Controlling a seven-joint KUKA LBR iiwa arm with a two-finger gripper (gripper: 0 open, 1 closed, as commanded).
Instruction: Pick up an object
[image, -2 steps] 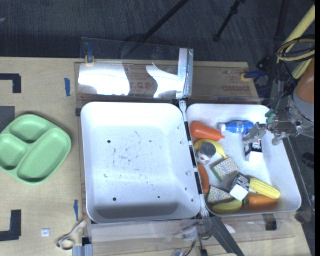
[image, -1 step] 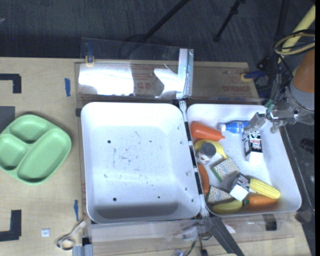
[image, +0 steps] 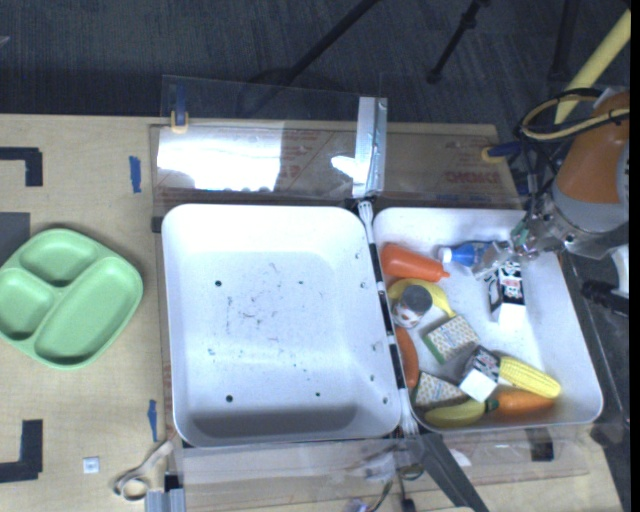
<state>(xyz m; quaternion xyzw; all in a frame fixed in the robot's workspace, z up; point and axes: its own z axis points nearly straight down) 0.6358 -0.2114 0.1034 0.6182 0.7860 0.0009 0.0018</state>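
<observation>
While the gripper (image: 520, 245) hangs at the right bin's (image: 580, 330) upper right, fingers unreadable, a black-and-white carton (image: 509, 290) lies just below it, long axis running top to bottom, beside an orange carrot (image: 412, 264).

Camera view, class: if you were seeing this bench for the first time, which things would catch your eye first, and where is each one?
The right bin draws the eye first, crowded with bright toy food: an orange carrot near its top left and a yellow corn cob at its lower right. Next comes the green divided plate at the far left of the bench. The gripper reaches in over the right bin's upper right corner.
</observation>
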